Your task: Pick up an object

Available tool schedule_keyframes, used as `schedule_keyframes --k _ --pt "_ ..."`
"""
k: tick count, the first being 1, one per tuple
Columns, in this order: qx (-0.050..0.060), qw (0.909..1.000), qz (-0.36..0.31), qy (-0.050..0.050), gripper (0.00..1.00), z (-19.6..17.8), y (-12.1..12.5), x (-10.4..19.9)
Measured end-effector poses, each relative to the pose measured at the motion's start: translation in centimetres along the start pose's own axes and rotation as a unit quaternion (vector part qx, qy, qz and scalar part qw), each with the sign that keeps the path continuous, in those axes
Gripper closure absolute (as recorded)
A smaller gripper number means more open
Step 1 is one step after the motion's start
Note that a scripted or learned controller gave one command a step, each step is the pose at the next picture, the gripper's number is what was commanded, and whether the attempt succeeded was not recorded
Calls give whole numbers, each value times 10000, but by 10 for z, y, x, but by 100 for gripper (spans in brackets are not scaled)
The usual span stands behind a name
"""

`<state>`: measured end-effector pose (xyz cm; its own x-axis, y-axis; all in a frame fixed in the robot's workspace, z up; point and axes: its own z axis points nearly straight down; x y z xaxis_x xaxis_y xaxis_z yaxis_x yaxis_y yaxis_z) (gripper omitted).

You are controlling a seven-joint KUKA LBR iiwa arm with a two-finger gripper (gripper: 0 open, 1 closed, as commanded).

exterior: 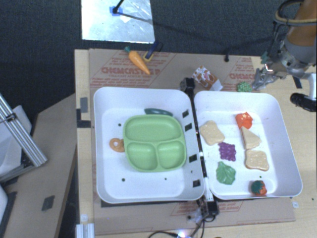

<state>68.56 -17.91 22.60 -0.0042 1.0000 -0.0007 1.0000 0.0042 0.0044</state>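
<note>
The gripper hangs at the bench's far right, just outside the far edge of the right bin, near that bin's far right corner. How it is set cannot be told; it looks to hold nothing. A small green piece lies on the bench just to its left.

The pickable toy food lies below and left of the gripper, inside the right bin. Nearest is a red piece by the far edge. Next comes a tan wedge, its long axis running far to near.

Counted in the right bin: three tan bread-like pieces, one red, one purple, one green leaf, and one red-and-green piece at the near right corner.

The left bin holds one green divided tray and one small orange ring. Beyond the bins lie one carrot and one small patterned block.
</note>
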Motion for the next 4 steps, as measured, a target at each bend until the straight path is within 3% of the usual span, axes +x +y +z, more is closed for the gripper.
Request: schedule_keyframes --k 1,4 --pt "16 10000 -17 7 100 -8 -26 37" --pt "30 10000 -16 11 100 -2 -136 142"
